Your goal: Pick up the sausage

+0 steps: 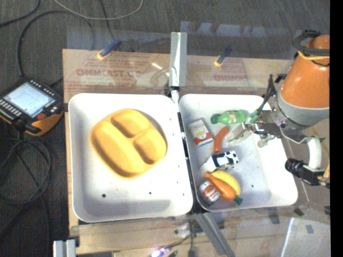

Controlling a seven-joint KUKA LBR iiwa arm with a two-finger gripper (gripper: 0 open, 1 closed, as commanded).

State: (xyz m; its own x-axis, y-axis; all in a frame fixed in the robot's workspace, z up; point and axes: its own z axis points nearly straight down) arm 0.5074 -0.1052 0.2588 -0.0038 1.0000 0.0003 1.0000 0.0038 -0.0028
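Note:
The sausage (220, 138), a short red-orange link, lies slanted in the upper middle of the right bin (276, 189). My gripper (239, 134) reaches in from the right and hovers just to the sausage's right, low over the bin floor. Its silver fingers (234, 138) are open and point toward the sausage, with nothing between them.
Around the sausage lie a green bottle (230, 116), a small red-and-white box (199, 131), a black-and-white toy (225, 158), a banana (229, 181), a carrot (221, 187) and a small can (208, 193). A yellow divided plate (128, 142) sits in the left bin (80, 197).

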